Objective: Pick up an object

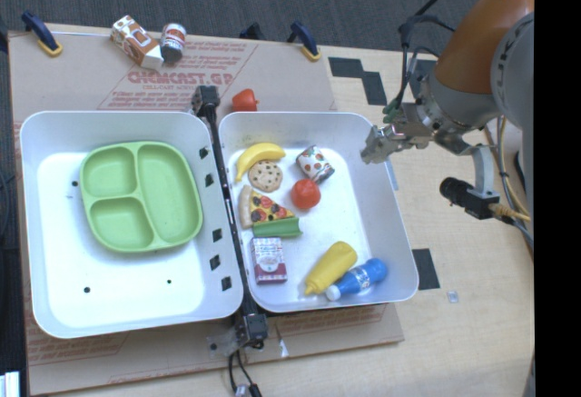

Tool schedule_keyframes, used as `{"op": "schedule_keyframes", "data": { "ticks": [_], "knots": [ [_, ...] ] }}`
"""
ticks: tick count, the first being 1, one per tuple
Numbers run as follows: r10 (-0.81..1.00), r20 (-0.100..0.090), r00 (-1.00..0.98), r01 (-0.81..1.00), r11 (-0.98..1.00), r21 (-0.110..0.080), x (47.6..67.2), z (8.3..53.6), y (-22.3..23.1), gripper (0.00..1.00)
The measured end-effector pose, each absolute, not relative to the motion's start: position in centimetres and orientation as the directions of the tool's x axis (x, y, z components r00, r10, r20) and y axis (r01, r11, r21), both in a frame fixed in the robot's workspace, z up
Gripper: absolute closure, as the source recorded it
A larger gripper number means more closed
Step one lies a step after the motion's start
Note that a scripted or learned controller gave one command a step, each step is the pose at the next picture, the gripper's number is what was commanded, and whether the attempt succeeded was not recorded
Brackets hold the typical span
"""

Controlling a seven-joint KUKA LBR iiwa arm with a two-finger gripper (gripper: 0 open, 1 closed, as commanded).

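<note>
The right bin [381, 213] holds several toy foods. A banana [260, 156], a cookie [265, 175] and a pizza slice [263, 204] lie near its left wall, with a green piece [275, 226] below them. A red tomato [306, 193] and a silver-red wrapped item [314, 164] sit in the middle. Toward the front lie a red carton [269, 261], a yellow bottle [329, 266] and a blue bottle [359, 279]. My gripper [377, 147] hangs over the bin's upper right rim, apart from all of them, with nothing seen in it.
The left bin [45, 277] bears a green divided plate [141, 195]. On the cardboard behind the bins lie a small carton [134, 39], a can [172, 41] and a red piece [243, 100]. Blue clamps [305, 39] grip the board's far edge.
</note>
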State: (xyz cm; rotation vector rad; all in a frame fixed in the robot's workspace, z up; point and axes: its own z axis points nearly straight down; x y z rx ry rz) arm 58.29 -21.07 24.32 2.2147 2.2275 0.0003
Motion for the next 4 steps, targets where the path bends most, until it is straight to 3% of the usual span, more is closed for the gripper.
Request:
{"op": "schedule_keyframes", "data": {
  "ticks": [1, 2, 3, 4],
  "knots": [
    [1.0, 0.002, -0.007, 1.0, 0.007, -0.006, 58.5, 13.1, -11.8, 1.0],
    [1.0, 0.0, -0.004, 1.0, 0.004, -0.001, 58.8, 16.7, -16.3, 1.0],
    [1.0, 0.002, -0.004, 1.0, 0.004, -0.003, 57.7, 13.9, -21.1, 1.0],
    [1.0, 0.002, -0.004, 1.0, 0.004, -0.003, 57.7, 13.9, -21.1, 0.0]
  ]
}}
